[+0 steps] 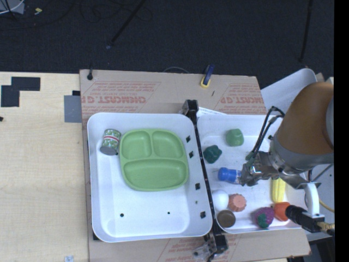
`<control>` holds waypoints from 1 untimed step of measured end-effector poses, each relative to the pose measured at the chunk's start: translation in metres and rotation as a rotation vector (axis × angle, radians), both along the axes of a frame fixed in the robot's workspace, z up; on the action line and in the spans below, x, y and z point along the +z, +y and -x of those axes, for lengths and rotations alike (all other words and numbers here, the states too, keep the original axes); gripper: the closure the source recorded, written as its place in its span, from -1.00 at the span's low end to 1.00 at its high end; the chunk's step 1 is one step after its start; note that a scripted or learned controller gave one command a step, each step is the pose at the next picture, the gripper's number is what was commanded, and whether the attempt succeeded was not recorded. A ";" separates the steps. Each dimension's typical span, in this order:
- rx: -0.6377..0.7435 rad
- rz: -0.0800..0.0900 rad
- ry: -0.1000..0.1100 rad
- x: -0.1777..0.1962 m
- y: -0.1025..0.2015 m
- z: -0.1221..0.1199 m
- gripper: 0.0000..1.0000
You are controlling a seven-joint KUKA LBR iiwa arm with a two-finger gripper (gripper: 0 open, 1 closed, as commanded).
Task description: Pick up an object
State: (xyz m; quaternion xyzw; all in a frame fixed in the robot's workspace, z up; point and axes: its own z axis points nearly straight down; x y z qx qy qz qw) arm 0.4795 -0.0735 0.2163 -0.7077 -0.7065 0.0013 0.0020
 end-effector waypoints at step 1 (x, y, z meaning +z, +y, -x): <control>0.001 0.001 -0.005 0.022 -0.005 -0.002 1.00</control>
